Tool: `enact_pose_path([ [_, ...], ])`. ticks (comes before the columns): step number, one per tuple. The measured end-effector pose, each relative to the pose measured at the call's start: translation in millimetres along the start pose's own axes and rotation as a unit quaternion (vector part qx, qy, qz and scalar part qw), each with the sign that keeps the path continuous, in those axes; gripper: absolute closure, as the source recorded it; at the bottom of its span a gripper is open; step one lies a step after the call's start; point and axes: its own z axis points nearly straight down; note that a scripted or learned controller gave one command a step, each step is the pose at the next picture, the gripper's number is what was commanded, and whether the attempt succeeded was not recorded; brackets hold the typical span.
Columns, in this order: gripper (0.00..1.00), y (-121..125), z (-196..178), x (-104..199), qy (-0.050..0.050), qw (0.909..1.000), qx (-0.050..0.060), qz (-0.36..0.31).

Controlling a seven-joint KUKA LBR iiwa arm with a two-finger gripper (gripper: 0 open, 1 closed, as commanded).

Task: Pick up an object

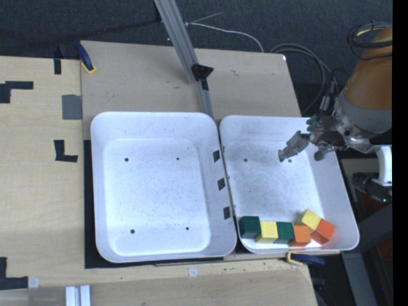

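Hovering over the upper part of the right bin (255, 132), my jaws (291, 150) carry nothing; whether they stand open or closed I cannot tell. The blocks (287, 229) lie well apart from me, toward the bin's near wall: green, yellow, green, orange in a row, with a yellow and an orange one at its right end. The row's long axis runs left to right along that wall.

I am working in a robotics lab: left of my gripper (294, 146) sit two white bins (156, 123) on a taped wooden bench (38, 126), a metal pole (178, 34) and loose cables (299, 53) behind it.
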Motion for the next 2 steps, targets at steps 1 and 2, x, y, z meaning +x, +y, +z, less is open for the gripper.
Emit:
enact_pose_path([
  [1, 0.0, 39.9, 30.9, -29.0, -0.002, 1.0, 0.0, 0.001],
  [2, 0.0, 81.5, 7.4, -82.2, -0.002, 1.0, -0.003, 0.001],
])
